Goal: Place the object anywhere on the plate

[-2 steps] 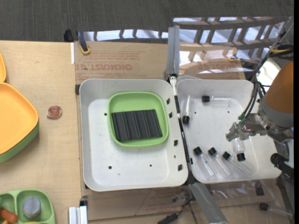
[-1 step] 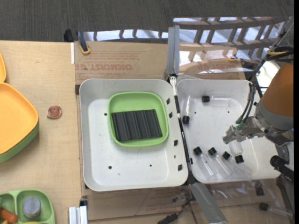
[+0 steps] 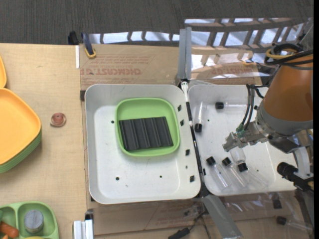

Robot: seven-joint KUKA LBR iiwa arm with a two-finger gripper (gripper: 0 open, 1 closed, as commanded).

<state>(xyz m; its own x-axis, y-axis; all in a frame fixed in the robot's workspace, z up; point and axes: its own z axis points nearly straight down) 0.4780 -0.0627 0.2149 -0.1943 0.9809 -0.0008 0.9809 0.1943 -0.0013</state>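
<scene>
A green square plate (image 3: 145, 104) lies in the left white bin (image 3: 102, 176). A dark grey ribbed slab (image 3: 147, 133) rests flat on the plate, covering most of its middle. My gripper (image 3: 235, 144) hangs over the right white bin (image 3: 264, 185), well to the right of the plate. It sits just above a cluster of clear tubes with black caps (image 3: 223, 171). The grey wrist and the orange band hide much of the gripper from above.
More capped tubes lie in the right bin at the back (image 3: 225, 105) and along its left wall (image 3: 199, 117). Orange plates (image 3: 17, 128), a small red knob (image 3: 58, 119) and a green food tray (image 3: 25, 222) sit on the wooden bench to the left.
</scene>
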